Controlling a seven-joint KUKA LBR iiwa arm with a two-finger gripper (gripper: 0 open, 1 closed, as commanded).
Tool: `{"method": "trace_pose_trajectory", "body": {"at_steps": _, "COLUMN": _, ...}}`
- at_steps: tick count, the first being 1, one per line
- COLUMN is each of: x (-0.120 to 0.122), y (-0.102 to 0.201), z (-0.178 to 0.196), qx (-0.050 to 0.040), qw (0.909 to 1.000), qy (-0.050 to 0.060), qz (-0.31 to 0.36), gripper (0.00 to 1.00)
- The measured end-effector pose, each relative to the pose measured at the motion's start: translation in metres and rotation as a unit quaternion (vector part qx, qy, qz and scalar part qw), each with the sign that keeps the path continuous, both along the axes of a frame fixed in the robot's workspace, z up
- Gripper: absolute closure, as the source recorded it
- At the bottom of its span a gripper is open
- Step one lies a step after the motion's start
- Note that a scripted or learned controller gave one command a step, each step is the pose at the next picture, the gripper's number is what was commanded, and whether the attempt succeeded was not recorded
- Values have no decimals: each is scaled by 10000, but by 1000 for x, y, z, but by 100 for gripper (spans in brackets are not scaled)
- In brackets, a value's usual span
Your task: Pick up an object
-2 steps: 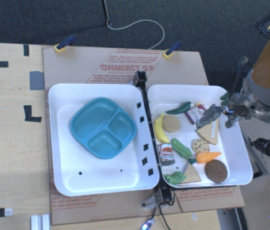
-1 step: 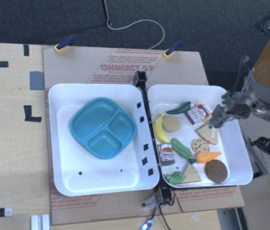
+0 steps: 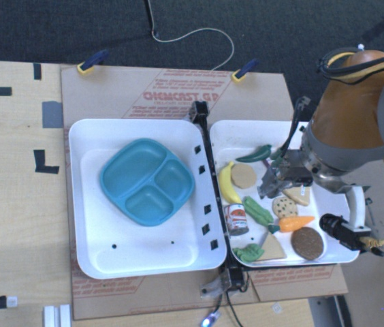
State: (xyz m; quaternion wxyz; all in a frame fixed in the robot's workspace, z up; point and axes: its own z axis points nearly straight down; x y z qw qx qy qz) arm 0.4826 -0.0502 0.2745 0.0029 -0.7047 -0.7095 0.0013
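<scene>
The right bin (image 3: 246,129) holds several toy foods: a yellow banana (image 3: 229,183), a tan round cracker (image 3: 244,176), a green pepper (image 3: 253,154), a green bean pod (image 3: 258,210), a small can (image 3: 237,219), a chocolate-chip cookie (image 3: 284,206), an orange carrot (image 3: 294,223), a brown round patty (image 3: 308,242), a bread slice (image 3: 272,248) and a green leaf (image 3: 248,253). My gripper (image 3: 274,181) hangs over the middle of this bin, just above the cookie and right of the cracker. Its dark fingers point down-left; nothing shows between them.
The left bin (image 3: 83,182) holds a blue divided plate (image 3: 148,181). A black divider (image 3: 209,176) runs between the bins. The arm's orange and grey body (image 3: 352,107) covers the right bin's far right side. A cable (image 3: 192,36) lies behind the bins.
</scene>
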Motion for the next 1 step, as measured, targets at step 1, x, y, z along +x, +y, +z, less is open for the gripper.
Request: {"method": "trace_pose_trajectory", "body": {"at_steps": 1, "x": 2, "y": 81, "z": 175, "qx": 7, "qw": 9999, "qy": -122, "qz": 20, "gripper": 100}}
